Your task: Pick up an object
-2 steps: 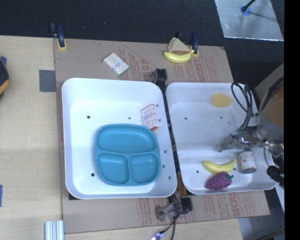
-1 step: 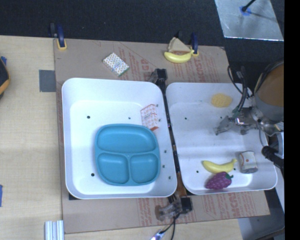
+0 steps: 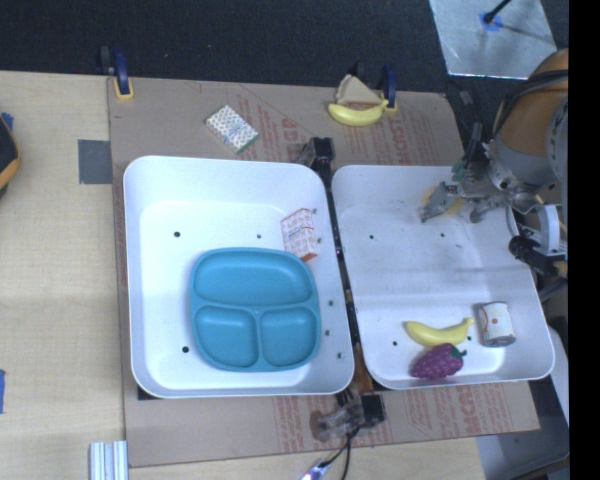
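Over the right bin's (image 3: 380,183) far side, the gripper (image 3: 450,200) hangs with jaws spread wide, holding nothing. Near the bin's near edge lie a banana (image 3: 437,331), purple grapes (image 3: 437,362) and a small can (image 3: 495,323).

You've got smooth, matt blue plastic on the tray (image 3: 254,307), glossy white plastic bins (image 3: 150,268), over rough brown cardboard (image 3: 180,118).
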Tool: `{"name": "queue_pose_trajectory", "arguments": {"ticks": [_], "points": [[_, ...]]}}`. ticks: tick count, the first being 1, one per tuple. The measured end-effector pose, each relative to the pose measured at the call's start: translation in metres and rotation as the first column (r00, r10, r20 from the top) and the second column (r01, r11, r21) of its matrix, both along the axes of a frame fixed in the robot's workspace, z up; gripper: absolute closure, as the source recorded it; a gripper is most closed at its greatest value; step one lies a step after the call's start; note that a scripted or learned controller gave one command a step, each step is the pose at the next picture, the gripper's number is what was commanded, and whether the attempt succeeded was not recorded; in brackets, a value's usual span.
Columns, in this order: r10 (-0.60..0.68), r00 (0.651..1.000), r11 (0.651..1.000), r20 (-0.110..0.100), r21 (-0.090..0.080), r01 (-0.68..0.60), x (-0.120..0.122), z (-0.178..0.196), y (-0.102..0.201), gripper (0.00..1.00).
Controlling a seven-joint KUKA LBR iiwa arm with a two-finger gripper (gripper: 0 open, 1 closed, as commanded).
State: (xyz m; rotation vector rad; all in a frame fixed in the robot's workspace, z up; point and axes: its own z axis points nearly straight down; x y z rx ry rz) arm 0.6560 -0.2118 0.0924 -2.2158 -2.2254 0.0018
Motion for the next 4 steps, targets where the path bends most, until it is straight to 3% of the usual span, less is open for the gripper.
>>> {"name": "queue_pose_trajectory", "arguments": {"ticks": [1, 2, 3, 4], "points": [[-0.002, 1.0, 1.0, 0.001, 0.0, 0.002, -0.06, 0.099, -0.001, 0.0], [0.001, 1.0, 1.0, -0.003, 0.0, -0.001, 0.0, -0.002, 0.001, 0.0], [0.001, 1.0, 1.0, -0.002, 0.001, -0.001, 0.0, 0.0, 0.033, 0.0], [-0.002, 1.0, 1.0, 0.0, -0.001, 0.002, -0.111, 0.085, 0.012, 0.0]]}}
